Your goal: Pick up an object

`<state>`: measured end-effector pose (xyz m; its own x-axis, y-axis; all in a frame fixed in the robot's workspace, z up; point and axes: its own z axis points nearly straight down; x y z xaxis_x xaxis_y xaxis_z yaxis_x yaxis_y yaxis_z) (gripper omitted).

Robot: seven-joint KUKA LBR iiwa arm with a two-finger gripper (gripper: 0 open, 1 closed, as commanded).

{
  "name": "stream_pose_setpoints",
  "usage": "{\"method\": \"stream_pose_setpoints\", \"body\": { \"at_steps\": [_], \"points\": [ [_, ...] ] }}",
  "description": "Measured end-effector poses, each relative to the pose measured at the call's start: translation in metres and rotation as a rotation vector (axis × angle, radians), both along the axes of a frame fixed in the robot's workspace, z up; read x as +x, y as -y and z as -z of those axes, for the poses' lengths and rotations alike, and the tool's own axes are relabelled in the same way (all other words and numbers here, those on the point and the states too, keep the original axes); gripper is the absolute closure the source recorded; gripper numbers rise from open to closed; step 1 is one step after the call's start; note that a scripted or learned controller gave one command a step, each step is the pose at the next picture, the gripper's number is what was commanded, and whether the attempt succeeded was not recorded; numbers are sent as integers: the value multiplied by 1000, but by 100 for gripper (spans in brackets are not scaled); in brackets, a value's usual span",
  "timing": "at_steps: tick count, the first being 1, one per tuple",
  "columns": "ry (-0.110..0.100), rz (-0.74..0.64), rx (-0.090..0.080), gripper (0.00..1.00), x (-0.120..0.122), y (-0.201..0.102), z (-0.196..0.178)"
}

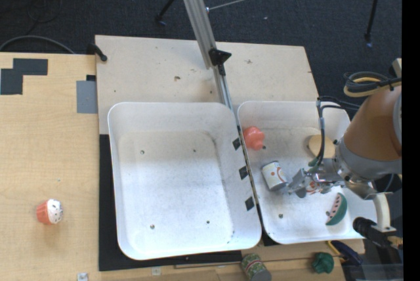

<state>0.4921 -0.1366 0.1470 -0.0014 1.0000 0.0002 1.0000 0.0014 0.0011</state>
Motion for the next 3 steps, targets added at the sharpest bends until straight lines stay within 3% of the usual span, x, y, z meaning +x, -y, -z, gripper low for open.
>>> {"method": "stream_pose_setpoints", "body": {
  "at_steps": [1,2,3],
  "points": [
    [2,0,-1,100,-1,-1,-62],
    [0,1,0,100,0,0,-92],
    [-4,-4,3,100,4,-59,-91]
  ]
}}
